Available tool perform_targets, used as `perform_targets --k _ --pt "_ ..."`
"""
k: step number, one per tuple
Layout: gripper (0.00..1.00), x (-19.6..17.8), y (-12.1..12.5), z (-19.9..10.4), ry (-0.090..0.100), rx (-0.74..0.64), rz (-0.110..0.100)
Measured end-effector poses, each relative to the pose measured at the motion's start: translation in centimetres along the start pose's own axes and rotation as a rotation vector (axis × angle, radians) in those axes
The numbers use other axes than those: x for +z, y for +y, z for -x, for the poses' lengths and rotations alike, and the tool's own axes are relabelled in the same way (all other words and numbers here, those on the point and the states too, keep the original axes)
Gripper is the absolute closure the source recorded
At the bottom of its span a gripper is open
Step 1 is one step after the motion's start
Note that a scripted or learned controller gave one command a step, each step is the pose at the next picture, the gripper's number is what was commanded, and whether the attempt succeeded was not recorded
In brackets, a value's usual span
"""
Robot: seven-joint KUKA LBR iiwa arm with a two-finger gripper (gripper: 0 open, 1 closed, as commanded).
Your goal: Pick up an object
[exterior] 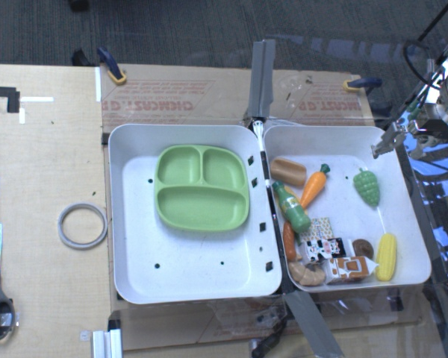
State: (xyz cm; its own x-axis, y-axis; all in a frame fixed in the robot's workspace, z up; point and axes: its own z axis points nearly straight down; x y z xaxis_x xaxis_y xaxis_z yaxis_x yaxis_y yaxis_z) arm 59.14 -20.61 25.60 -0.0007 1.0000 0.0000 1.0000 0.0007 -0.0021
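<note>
Looking down, you see the green divided plate (202, 188) alone in the left bin (127, 222). Crowding the right bin (403, 192) are a toy carrot (314, 186), green bottle (291, 207), corn cob (386, 256) and green grapes (366, 187). Whether the gripper (392, 142), at that bin's far right corner, is open, you cannot tell.
</note>
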Motion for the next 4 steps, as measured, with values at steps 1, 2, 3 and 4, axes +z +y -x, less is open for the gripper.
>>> perform_targets --k 1,2,3,4 --pt "0.00 13.7 3.9 0.9 -0.001 0.142 0.024" --pt "0.00 10.1 5.2 -10.4 -0.001 0.022 0.002" --pt "0.00 15.9 3.2 -10.9 -0.002 -0.079 0.012" --pt "1.00 15.1 3.2 -10.8 -0.002 -0.076 0.010"
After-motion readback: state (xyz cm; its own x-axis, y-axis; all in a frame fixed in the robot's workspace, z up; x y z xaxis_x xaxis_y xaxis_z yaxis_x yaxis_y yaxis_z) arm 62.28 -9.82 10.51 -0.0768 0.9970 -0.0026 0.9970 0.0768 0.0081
